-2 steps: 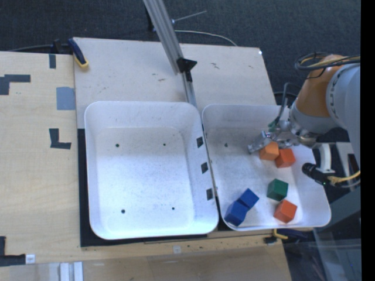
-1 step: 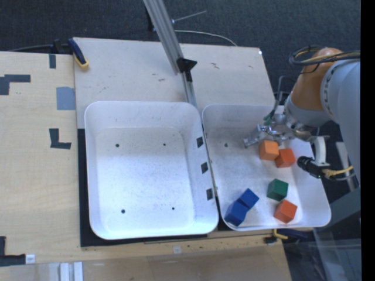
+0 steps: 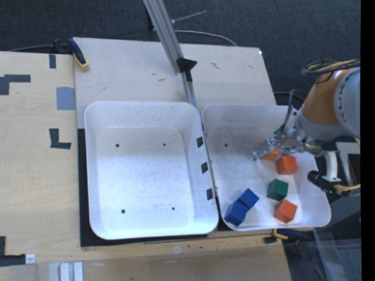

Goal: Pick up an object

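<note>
Reaching in from the right, the grey arm [image 3: 343, 107] with its orange band places the gripper [image 3: 275, 149] low inside the right bin [image 3: 234, 127], toward that bin's right half. Whether the pincer is spread or pressed together cannot be told from this angle. An orange piece [image 3: 270, 154] shows directly at the gripper's tip, partly hidden by the metal, and contact between the two cannot be confirmed. An orange cube [image 3: 286, 165] sits just beside the gripper on its near side. Nearer still lies a green cube [image 3: 278, 189], then a second orange cube [image 3: 285, 211] close to the bin's near rim. A blue block [image 3: 241, 206] rests to the left of these, tilted. Adjoining on the left is the left bin [image 3: 99, 215], touching the right bin along their shared edge.
</note>
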`<state>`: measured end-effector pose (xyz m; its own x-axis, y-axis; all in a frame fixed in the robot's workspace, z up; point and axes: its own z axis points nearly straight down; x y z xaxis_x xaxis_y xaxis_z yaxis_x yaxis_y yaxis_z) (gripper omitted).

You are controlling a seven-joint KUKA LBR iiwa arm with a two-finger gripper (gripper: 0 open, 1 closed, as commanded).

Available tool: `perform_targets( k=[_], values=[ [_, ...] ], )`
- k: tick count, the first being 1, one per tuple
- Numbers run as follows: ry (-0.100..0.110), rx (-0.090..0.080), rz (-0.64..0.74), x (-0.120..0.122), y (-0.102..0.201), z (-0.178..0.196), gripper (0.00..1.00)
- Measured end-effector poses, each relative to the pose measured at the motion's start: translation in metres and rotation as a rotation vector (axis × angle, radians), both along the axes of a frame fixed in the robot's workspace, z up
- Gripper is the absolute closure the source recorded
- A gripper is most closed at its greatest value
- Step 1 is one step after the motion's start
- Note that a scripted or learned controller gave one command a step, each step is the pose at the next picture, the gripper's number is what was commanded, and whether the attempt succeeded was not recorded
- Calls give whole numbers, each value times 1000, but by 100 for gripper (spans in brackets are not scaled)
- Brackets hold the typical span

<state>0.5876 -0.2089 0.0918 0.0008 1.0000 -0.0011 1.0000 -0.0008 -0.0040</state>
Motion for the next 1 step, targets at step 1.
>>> perform_targets(
  k=[1],
  values=[
    [-1, 1, 3, 1, 2, 9, 100]
  ],
)
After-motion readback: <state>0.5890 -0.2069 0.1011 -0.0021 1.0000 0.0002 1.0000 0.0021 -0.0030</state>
